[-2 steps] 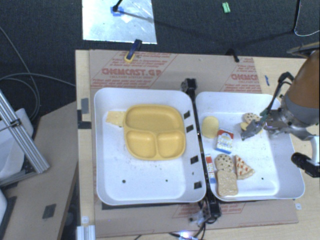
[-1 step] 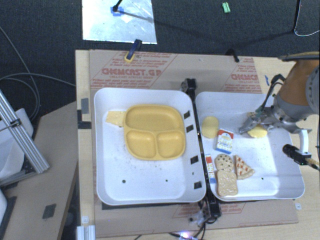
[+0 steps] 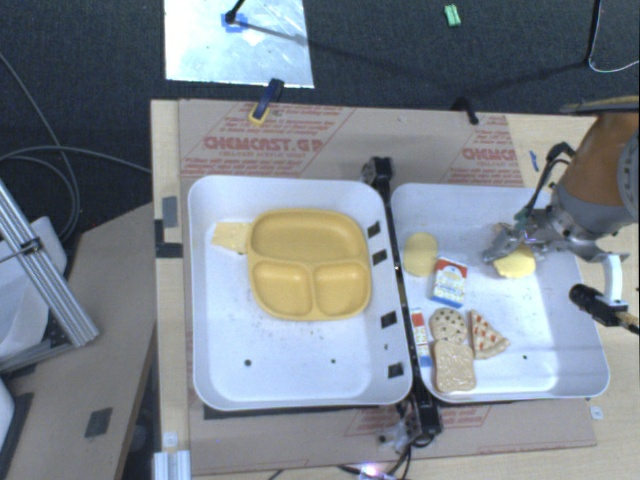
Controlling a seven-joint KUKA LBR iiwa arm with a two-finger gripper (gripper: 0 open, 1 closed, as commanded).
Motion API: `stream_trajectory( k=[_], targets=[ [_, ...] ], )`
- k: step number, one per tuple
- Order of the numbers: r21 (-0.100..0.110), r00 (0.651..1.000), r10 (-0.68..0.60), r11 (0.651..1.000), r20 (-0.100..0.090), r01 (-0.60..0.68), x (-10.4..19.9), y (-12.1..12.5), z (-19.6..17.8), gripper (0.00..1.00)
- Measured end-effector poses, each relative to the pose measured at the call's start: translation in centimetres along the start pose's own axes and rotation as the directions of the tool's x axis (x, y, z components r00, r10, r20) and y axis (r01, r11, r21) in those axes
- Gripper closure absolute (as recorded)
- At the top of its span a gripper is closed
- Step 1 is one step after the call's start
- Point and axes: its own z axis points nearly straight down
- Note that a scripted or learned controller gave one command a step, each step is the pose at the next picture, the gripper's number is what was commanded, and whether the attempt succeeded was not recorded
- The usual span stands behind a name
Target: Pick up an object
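My gripper is low over the right bin, near its far right side. A small yellow piece lies right under it, partly covered by it; whether it is gripped I cannot see. The other items in this bin are a pale yellow round piece, a small blue, white and red carton, a chocolate chip cookie, a tan cracker and a pizza slice.
The left bin holds a yellow divided plate and a flat pale yellow slice at the plate's left. A black ridge separates the bins. The grey arm with its orange band enters from the right.
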Motion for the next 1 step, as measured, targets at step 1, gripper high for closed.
stream_trajectory(
  k=[1],
  targets=[
    [-0.006,1.0,-0.015,1.0,-0.008,0.015,13.69,0.9,-9.49,1.0]
  ],
)
